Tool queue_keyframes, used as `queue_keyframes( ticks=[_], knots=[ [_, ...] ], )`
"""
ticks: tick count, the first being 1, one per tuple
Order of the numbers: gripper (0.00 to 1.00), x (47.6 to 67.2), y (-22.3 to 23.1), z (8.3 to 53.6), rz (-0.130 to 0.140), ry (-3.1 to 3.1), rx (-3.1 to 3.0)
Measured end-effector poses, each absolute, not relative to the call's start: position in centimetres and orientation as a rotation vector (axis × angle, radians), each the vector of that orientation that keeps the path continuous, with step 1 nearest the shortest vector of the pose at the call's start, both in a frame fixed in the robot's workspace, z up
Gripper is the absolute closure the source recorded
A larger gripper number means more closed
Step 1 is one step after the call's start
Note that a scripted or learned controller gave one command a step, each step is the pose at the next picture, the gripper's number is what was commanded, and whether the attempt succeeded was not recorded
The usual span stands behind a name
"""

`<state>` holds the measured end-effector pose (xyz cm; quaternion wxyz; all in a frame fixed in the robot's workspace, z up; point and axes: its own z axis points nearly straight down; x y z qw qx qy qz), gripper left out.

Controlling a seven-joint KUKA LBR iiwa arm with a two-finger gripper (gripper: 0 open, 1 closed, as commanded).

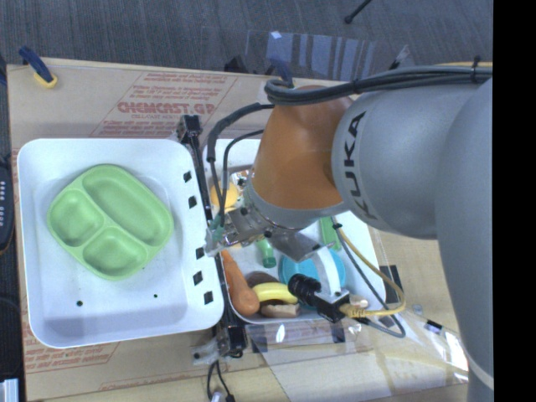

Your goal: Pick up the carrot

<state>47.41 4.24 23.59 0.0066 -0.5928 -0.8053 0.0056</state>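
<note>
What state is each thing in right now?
carrot: lying in the right bin, against its left wall, not gripped
banana: lying beside the carrot
green plate: flat in the left bin, compartments bare
arm: over the right bin

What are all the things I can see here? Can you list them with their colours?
divided plate: one, light green, in the left bin
left bin: one, white, left half of the bench
right bin: one, white, under the arm
carrot: one, orange, right bin, along its left wall
banana: one, yellow, right of the carrot
blue item: one, right bin, partly hidden
clamp: one, blue and yellow, bench's far left corner
arm: one, grey with orange band, over the right bin
</note>
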Motion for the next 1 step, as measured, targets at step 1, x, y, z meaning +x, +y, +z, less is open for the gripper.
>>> queue_keyframes(
  ticks=[1],
  knots=[
    [1.0, 52.26, 1.91, 18.98, 0.013, -2.302, -2.133]
  ],
)
